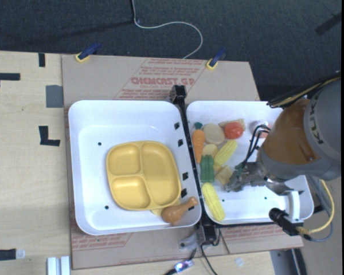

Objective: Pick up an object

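A: Where's the gripper (236,181)?
B: Low in the right bin (249,211), among the toy food beside a yellow corn cob (225,153); its opening, I cannot tell.
A: And the left bin (83,153)?
B: A yellow divided plate (142,173), a drumstick (179,209) at its corner

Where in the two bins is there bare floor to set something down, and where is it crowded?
Left bin: bare floor along the far wall and the left wall, around the yellow plate; a drumstick takes the near right corner. Right bin: toy food crowds its left half, with the pincer beside it; only a near strip right of the corn is bare.
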Controlling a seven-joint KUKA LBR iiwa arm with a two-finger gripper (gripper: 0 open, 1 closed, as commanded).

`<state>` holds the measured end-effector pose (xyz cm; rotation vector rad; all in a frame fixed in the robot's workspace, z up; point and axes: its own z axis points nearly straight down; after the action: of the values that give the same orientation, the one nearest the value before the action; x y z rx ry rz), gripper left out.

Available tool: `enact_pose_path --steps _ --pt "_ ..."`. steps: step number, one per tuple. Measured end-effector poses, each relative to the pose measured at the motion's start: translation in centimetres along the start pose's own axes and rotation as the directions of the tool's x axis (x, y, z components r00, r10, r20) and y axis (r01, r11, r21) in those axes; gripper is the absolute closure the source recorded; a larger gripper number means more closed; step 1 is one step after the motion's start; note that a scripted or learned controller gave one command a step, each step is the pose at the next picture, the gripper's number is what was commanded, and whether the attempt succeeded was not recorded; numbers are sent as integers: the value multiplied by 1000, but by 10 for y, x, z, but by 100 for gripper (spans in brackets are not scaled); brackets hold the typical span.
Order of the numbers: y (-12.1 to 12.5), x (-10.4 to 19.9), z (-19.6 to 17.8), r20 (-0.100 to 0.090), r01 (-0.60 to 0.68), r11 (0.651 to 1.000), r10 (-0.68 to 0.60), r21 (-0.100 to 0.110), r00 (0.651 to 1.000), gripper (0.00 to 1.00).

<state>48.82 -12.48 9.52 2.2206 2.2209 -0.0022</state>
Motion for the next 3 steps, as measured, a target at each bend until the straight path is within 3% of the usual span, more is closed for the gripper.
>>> enact_pose_path --steps 2,3 --pt "2 0 -104 -1 2 1000 -2 -4 1000 100" --pt "2 1 -130 -1 1 1000 -1 -1 1000 100"
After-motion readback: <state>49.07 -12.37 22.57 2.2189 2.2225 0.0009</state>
